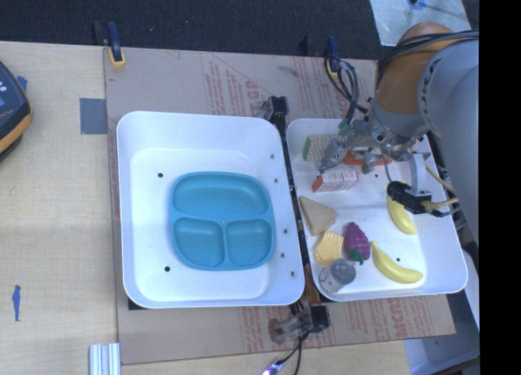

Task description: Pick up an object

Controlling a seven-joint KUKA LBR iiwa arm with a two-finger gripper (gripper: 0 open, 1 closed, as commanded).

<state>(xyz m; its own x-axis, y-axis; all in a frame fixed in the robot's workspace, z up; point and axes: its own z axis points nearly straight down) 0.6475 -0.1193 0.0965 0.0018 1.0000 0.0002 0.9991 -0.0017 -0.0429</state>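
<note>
Left of centre: left bin (pixel 134 202) holding a blue sectioned plate (pixel 221 220), well apart from the action. Right of centre: right bin (pixel 452 272) crowded with a wedge of bread (pixel 317 215), corn piece (pixel 329 246), purple grapes (pixel 356 239), round tin (pixel 339 274), two bananas (pixel 396 265). Upper right: claw (pixel 352 154) low over a small red-and-white box (pixel 336 180) near the bin's upper left corner; open or closed, cannot tell. Risk, as a judgement: a grab beside the box, closing on nothing, or nudging it against the bin wall.
</note>
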